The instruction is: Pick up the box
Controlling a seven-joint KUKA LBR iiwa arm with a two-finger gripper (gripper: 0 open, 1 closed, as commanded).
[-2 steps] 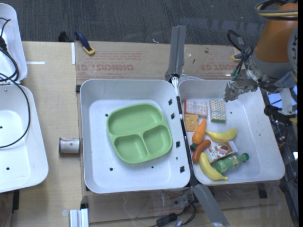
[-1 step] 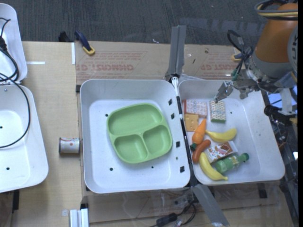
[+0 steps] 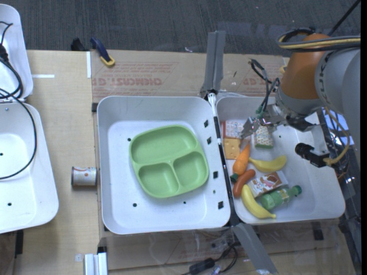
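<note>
In the right bin, the gripper is low over the far-left quarter, a small green-and-white box directly beneath its tip. Whether the fingers are spread or closed, or gripping the box, cannot be determined. Towards the bin's left wall from the box: a red-and-white packet, a cracker, a carrot. Towards the near rim: two bananas, a red pepper, a printed carton, a green bottle, closely packed. The bin's right half offers bare floor. A green divided tray occupies the left bin, margins free all round.
</note>
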